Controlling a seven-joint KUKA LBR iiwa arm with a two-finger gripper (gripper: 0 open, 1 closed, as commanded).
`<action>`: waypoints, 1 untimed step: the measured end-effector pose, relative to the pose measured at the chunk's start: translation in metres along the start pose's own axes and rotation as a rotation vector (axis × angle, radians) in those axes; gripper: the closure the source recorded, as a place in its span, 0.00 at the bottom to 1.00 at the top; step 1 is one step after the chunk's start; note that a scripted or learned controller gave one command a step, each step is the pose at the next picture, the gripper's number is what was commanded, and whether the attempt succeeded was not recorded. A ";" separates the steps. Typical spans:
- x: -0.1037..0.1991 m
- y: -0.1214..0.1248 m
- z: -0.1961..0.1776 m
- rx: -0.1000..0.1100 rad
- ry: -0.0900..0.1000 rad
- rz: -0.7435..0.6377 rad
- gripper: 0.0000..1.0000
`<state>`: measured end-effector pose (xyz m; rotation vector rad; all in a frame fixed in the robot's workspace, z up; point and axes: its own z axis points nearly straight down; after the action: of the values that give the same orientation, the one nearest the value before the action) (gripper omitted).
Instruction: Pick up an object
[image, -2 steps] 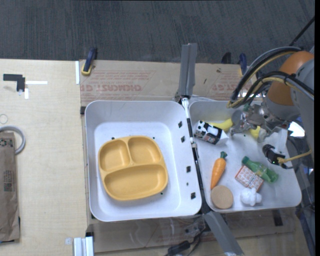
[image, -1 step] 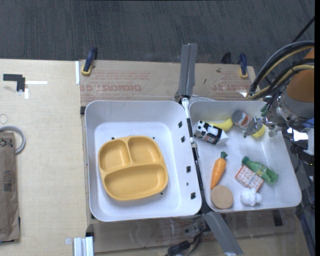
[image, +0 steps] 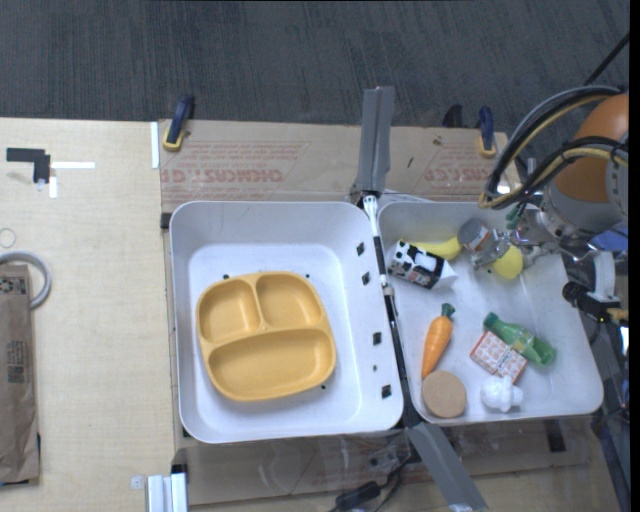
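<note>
Two white bins, gripper low in the right bin.
Its fingers straddle a yellow lemon beside the banana; whether they grip it, I cannot tell.

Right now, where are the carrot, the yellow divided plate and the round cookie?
carrot (image: 436, 348): camera view, right bin, on the middle of its orange body.
yellow divided plate (image: 267, 362): camera view, left bin, on its large compartment.
round cookie (image: 445, 394): camera view, right bin, on its flat brown top.
</note>
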<state>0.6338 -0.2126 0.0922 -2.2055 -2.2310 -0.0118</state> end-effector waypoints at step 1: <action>-0.004 0.000 -0.010 -0.001 -0.011 0.000 1.00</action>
<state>0.6335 -0.2169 0.1026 -2.2113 -2.2371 -0.0016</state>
